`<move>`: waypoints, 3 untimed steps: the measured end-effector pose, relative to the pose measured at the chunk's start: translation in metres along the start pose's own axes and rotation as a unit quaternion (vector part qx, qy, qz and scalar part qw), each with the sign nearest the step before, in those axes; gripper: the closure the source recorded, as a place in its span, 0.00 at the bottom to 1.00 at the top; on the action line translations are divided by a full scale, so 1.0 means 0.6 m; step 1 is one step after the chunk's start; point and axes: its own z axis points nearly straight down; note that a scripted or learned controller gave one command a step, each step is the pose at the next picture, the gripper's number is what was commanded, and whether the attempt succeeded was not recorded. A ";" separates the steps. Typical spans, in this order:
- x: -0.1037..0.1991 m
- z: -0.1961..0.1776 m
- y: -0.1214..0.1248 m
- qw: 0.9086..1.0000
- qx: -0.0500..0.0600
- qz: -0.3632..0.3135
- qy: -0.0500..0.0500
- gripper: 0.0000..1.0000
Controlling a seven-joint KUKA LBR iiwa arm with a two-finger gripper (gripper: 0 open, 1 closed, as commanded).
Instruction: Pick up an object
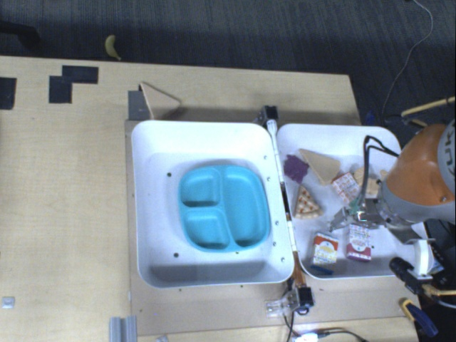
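Note:
The right white bin holds several small items: a purple piece, a beige wedge, a waffle-patterned triangle, a small pink-and-white packet, a red-and-yellow carton and a red carton. My gripper hangs low over the bin's right part, just above the red carton and below the pink packet. The arm's orange band covers the bin's right side.
The left white bin holds a blue three-compartment tray. A divider rail runs between the two bins. Cables and a connector lie at the front edge. The tan bench stretches to the left.

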 end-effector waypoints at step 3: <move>-0.002 -0.040 0.009 1.000 -0.006 -0.001 -0.002 1.00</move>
